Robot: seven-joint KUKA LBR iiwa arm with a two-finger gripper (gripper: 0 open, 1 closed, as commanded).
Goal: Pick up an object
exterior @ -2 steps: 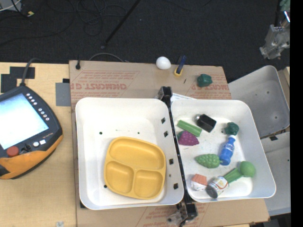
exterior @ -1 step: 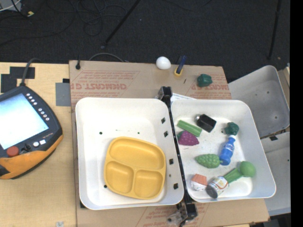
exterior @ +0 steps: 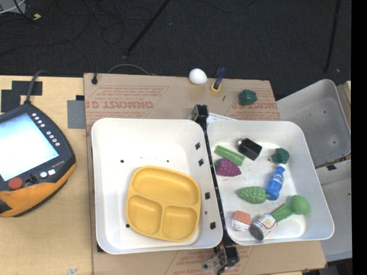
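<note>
The right bin [exterior: 309, 153] holds several small objects: a green stick [exterior: 229, 154], a black block [exterior: 250, 148], a purple grape bunch [exterior: 228, 168], a blue bottle [exterior: 276, 182], a bumpy green piece [exterior: 252, 195], a dark green lump [exterior: 280, 155], a green club-shaped toy [exterior: 290, 207], a small tin can [exterior: 262, 226] and a small red-and-white block [exterior: 241, 219]. The left bin [exterior: 114, 148] holds a yellow divided plate [exterior: 163, 203].
Behind the bins on the cardboard lie a white egg [exterior: 198, 76], a blue-and-yellow tool [exterior: 218, 80] and a dark green lump [exterior: 248, 97]. A teach pendant [exterior: 28, 159] rests on the bench at far left. A grey panel [exterior: 321, 113] stands to the right of the bins.
</note>
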